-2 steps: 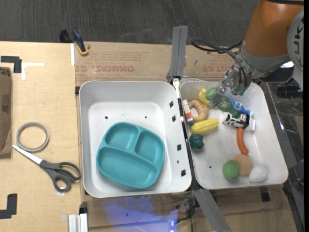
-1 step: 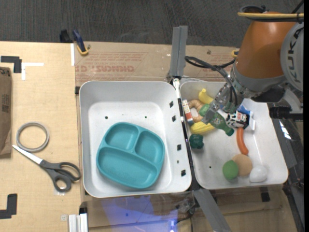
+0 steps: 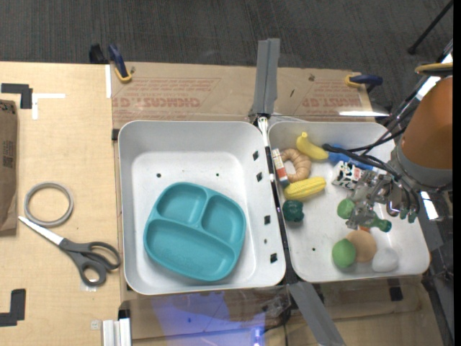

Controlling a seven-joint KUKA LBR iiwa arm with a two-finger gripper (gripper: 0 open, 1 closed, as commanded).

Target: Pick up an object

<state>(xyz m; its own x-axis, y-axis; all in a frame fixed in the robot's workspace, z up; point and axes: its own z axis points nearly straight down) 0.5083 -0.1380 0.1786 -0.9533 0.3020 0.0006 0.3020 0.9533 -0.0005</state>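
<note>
The gripper point(image 3: 369, 206) hangs low in the right bin point(image 3: 317, 265) over a green toy point(image 3: 348, 209); whether its fingers grip anything, I cannot tell

Both white bins, the left bin point(image 3: 137, 157) and the right bin point(image 3: 317, 262), look like smooth, slightly glossy plastic. The teal divided plate point(image 3: 194, 231) has a matt plastic sheen. The tabletop point(image 3: 57, 143) is pale wood with a flat finish; behind the bins lies brown printed cardboard point(image 3: 180, 96), dull and papery. The scissors point(image 3: 72, 247) have bright metal blades and grey plastic handles. The tape roll point(image 3: 49, 204) looks shiny. The tool point(image 3: 371, 200) is bare, glinting metal. The toy banana point(image 3: 312, 147) and corn cob point(image 3: 305, 188) look like smooth plastic.
</note>
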